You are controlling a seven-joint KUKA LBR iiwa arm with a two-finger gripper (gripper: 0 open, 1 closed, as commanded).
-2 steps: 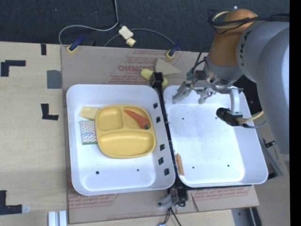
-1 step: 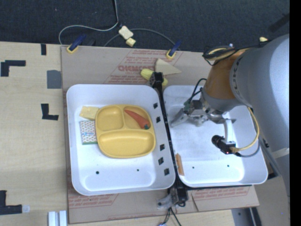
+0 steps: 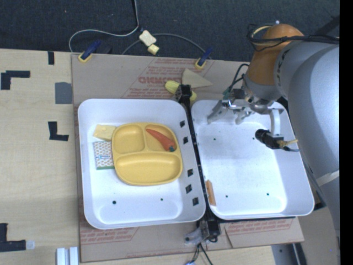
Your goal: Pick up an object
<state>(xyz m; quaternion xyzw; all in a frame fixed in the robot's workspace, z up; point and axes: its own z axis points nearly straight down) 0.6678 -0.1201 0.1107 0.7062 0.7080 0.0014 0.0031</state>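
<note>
The end effector (image 3: 230,114) hangs low over the right bin's (image 3: 287,203) far edge.

Robotics lab test bench, seen from above. Two shallow white bins (image 3: 138,217) clamped side by side on a printed cardboard sheet (image 3: 160,79), held at its far edge by blue-and-yellow clips (image 3: 88,52). Pale wooden benchtop (image 3: 33,164) at left marked with black tape shapes (image 3: 14,77). Loose cables (image 3: 132,15) trailing over dark carpet (image 3: 220,15) at the far side. Grey industrial arm (image 3: 314,109) with an orange band (image 3: 265,59) reaching in from the right.
</note>
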